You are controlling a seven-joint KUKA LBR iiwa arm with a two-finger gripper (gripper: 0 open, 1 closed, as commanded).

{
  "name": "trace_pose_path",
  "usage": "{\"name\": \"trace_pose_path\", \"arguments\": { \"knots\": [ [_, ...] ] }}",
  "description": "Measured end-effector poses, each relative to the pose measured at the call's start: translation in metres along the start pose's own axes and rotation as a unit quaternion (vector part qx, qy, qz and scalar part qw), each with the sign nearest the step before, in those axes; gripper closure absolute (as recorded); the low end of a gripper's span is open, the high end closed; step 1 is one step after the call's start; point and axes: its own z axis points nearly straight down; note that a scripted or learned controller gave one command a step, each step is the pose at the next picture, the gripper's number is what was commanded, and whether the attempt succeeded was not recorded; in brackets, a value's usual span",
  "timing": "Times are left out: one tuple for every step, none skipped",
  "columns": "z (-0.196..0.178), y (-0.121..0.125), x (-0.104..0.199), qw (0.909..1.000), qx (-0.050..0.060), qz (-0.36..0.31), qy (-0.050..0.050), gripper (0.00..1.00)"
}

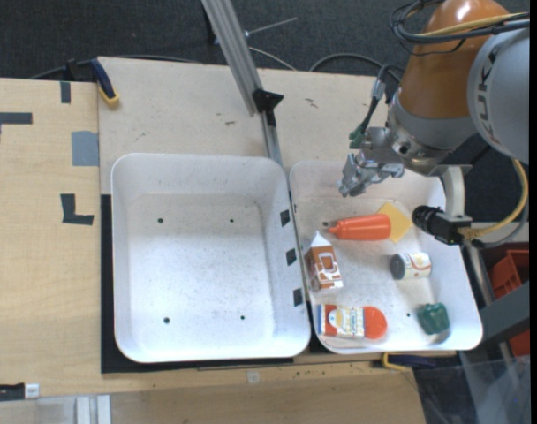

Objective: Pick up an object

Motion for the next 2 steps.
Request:
{"name": "trace_pose_path", "arguments": {
  "knots": [
    [0.015, -0.001, 0.047, 1.0, 0.001, 0.001, 0.0, 1.0],
    [0.019, 0.007, 0.109, 1.0, 0.0, 0.0, 0.0, 1.0]
  ]
}}
